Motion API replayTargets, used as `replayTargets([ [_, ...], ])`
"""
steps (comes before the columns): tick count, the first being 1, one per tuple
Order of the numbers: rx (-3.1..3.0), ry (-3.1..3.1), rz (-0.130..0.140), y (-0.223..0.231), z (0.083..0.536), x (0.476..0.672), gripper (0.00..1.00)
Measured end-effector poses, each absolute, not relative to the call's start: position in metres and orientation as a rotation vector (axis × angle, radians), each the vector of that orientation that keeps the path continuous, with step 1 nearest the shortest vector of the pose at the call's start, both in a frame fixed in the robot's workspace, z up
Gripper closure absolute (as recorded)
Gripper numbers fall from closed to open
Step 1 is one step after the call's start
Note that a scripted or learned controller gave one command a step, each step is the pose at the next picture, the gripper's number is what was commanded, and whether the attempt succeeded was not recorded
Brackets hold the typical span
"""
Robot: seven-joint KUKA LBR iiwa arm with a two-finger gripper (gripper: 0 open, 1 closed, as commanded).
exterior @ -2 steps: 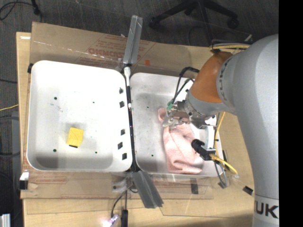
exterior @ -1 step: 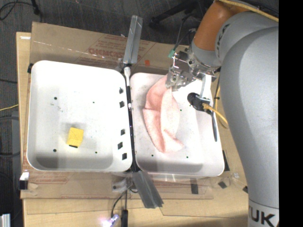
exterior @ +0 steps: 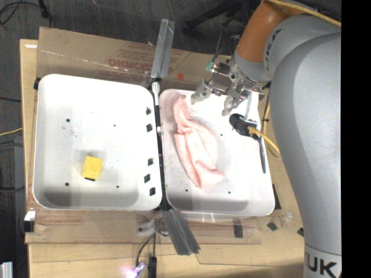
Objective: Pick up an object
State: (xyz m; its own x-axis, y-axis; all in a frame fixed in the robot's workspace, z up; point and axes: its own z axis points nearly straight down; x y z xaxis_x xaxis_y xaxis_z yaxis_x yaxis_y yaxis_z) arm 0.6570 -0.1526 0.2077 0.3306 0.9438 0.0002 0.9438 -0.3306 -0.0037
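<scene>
fixed overhead camera, slanting onto both bins.

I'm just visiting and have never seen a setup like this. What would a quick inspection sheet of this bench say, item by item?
Surface: two shallow white bins side by side, left bin and right bin, on a bench lined with cardboard.
Job's things: a yellow block lies in the left bin; a pink cloth lies crumpled in the right bin.
Clutter: nothing seen.
Grippers: the gripper hangs open above the right bin's far edge, beside the cloth, holding nothing.
Cables: a yellow cable runs by the wrist; dark cables lie on the floor.
Surroundings: dark floor beyond the bench.
</scene>
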Motion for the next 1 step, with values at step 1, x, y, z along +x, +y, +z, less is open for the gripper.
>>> replayTargets([
  [1, -2.497, -1.901, 0.004, -0.1284, 0.0914, 0.6258, 0.00],
])
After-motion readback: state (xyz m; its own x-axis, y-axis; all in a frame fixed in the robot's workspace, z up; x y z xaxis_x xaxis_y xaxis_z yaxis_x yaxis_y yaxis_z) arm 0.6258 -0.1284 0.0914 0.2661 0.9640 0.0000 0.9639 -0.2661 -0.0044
